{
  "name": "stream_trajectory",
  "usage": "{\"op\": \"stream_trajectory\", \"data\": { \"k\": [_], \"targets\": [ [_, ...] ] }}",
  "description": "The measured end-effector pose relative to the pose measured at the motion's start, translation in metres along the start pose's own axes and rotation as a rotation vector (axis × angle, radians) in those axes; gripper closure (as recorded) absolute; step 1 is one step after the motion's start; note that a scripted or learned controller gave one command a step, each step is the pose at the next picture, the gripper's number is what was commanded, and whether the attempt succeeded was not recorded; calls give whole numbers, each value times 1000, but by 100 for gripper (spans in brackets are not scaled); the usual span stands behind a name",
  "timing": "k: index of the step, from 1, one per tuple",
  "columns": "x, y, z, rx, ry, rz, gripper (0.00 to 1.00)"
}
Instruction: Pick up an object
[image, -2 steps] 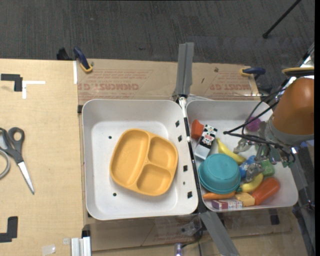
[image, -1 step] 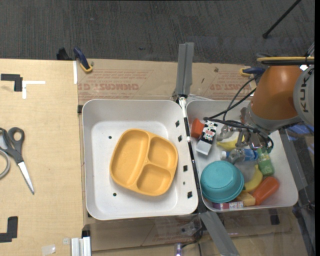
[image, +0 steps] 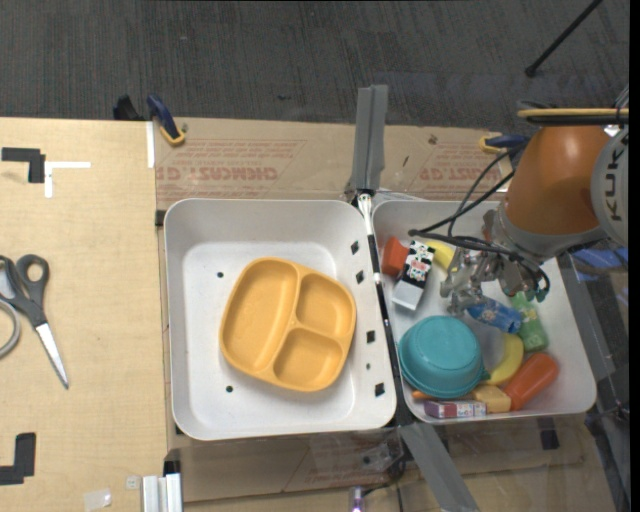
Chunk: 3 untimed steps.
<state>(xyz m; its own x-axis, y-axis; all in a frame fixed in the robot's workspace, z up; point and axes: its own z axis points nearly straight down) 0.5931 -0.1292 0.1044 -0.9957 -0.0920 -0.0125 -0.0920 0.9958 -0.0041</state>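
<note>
Two bins are sitting on the desk (image: 80, 300), and the gripper (image: 478, 285) is hovering at the approach step over clutter near the teal bowl (image: 442, 355) at centre right, needing descent onto one item.

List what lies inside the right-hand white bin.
The right-hand white bin holds a teal bowl, yellow banana, orange carrot-shaped toy, red block and small boxes. The gripper covers more items beneath it.

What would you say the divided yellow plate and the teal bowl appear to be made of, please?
The divided yellow plate looks like moulded plastic: one even colour, soft rounded ridges, matte sheen. The teal bowl also seems plastic, smooth and slightly glossy, though glazed ceramic cannot be ruled out.
</note>
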Motion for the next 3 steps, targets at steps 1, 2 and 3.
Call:
{"op": "stream_trajectory", "data": {
  "k": [1, 2, 3],
  "targets": [
    [41, -76, -65, -4, 7, -161, 100],
    [73, -37, 12, -4, 10, 17, 100],
    [73, -37, 12, -4, 10, 16, 0]
  ]
}}
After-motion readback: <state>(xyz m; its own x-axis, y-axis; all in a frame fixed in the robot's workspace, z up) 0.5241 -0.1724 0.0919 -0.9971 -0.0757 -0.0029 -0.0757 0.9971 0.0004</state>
